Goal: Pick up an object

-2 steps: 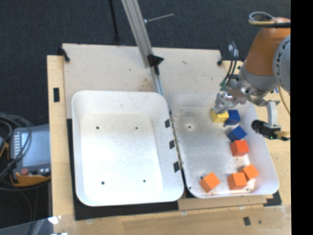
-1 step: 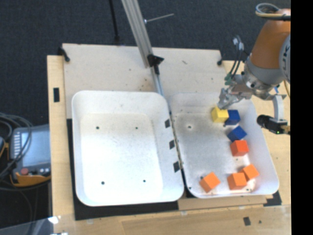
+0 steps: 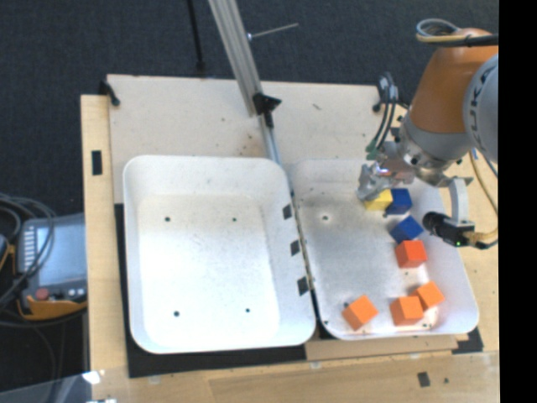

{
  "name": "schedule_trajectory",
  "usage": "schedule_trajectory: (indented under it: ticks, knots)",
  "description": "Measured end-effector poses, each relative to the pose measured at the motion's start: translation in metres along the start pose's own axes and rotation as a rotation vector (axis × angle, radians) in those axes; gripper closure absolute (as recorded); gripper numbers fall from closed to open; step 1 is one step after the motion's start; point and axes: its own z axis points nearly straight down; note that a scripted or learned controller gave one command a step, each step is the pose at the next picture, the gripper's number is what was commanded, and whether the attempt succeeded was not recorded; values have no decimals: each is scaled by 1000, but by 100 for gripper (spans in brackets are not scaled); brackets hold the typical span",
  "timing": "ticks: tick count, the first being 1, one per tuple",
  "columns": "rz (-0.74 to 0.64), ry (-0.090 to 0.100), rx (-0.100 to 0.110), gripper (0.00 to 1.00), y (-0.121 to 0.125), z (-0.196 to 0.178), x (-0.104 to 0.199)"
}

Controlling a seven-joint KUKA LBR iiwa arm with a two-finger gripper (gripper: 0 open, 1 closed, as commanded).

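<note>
The right bin [image 3: 336,250] holds several small blocks. A yellow block [image 3: 379,200] and a blue block [image 3: 400,200] lie near its far right side, with another blue block [image 3: 407,228] just in front. An orange block [image 3: 410,253] sits below those. Three more orange blocks [image 3: 362,311] [image 3: 406,309] [image 3: 430,294] rest along the near edge. My gripper [image 3: 373,185] hangs at the far right of this bin, directly over the yellow block and touching or nearly touching it. The arm's orange band [image 3: 445,86] rises above it.
The left bin [image 3: 210,250] stands beside the right one, parted by a rim with black clips [image 3: 295,246]. A slanted aluminium post [image 3: 239,49] rises behind the bins. A black connector with cables [image 3: 449,227] hangs at the right bin's right edge.
</note>
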Motion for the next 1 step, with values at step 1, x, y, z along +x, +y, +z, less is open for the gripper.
schedule_trajectory:
  ticks: [1]
  knots:
    - [-1, 1, 0, 100, -20, 6, 46]
